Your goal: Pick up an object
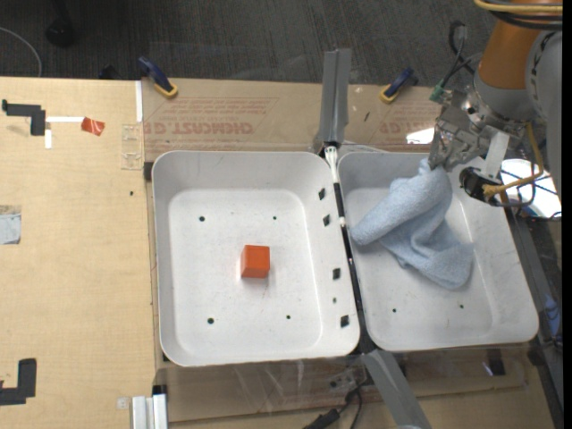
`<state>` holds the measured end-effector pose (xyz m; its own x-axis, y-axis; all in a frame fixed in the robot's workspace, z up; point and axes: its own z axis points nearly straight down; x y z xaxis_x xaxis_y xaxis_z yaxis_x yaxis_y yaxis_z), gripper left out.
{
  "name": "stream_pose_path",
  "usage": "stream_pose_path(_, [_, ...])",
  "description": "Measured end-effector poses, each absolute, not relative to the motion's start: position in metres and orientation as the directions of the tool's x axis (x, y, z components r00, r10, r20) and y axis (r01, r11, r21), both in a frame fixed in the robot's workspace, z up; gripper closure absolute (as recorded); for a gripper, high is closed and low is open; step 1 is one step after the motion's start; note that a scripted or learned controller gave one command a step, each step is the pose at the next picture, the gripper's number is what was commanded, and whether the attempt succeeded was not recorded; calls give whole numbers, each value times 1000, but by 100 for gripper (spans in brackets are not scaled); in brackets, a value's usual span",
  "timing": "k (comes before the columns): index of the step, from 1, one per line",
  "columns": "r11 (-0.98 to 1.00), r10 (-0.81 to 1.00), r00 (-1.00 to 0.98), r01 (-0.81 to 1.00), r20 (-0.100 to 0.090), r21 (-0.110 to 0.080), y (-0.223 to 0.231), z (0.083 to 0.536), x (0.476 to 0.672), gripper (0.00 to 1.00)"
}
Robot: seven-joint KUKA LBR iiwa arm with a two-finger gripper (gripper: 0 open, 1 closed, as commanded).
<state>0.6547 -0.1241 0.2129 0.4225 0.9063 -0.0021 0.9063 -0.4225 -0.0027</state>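
Hand [444,161] pinching cloth [413,224], fingertips hidden

Under the pincer [444,155] sits the right white bin [429,315], with its twin, the left bin [192,324], just beyond to the pincer's left. A grey metal bar [335,88] stands between them. One yellow-and-blue clamp [397,84] is near the pincer and a second clamp [159,79] is well away, both on brown cardboard [241,119]. Farthest off, a red tag [92,126] rests on the wooden board [71,266].
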Motion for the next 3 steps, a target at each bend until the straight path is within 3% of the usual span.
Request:
stream_pose_path(1, [-508,861,508,861,-3,-3,-130,199,658,100])
stream_pose_path(2, [-390,921,390,921,-3,-3,-90,191,658,100])
stream_pose_path(3, [-403,915,403,915,-3,-3,-74,191,658,100])
